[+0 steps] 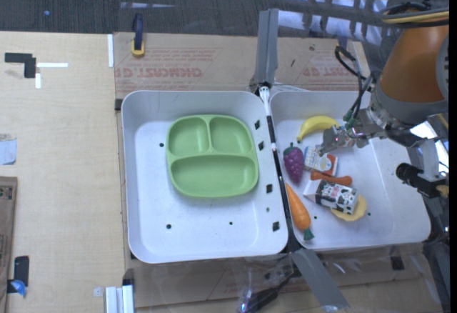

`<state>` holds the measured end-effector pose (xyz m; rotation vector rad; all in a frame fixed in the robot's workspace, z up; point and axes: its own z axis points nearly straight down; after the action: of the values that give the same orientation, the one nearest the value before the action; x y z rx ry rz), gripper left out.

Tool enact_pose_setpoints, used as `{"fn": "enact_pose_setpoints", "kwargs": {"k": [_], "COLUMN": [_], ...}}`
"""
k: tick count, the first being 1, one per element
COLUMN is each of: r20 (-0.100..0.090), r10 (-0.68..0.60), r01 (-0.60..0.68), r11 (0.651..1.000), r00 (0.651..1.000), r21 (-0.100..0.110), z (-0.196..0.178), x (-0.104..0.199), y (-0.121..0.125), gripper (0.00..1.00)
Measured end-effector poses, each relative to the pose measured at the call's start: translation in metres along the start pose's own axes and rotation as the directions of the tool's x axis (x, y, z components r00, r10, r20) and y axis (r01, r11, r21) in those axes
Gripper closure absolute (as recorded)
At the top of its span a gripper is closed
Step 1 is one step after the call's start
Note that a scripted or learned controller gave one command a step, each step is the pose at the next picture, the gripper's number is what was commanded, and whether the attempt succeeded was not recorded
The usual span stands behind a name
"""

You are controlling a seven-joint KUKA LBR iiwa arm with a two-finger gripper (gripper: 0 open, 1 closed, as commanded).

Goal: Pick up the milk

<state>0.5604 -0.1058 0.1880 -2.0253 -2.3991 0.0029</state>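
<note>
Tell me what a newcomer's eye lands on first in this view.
The green divided plate stands out most, alone in the left bin. Next comes the bright clutter in the right bin: a banana, purple grapes, a carrot and a black-and-white milk carton. Above that pile, the arm's orange band draws the eye, with the end effector poised over the toys near the banana.

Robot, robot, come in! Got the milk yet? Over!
Gripper low in right bin, above small carton. Milk not held, lying nearby. Carrot stick between them.
</note>
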Motion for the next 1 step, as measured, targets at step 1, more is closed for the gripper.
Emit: {"fn": "enact_pose_setpoints", "kwargs": {"k": [1], "r20": [-0.001], "r10": [-0.038], "r01": [0.038], "r11": [0.999], "r00": [0.999], "r21": [0.001], "z": [0.0977], "x": [-0.0100], "y": [-0.0586], "gripper": [0.00]}}
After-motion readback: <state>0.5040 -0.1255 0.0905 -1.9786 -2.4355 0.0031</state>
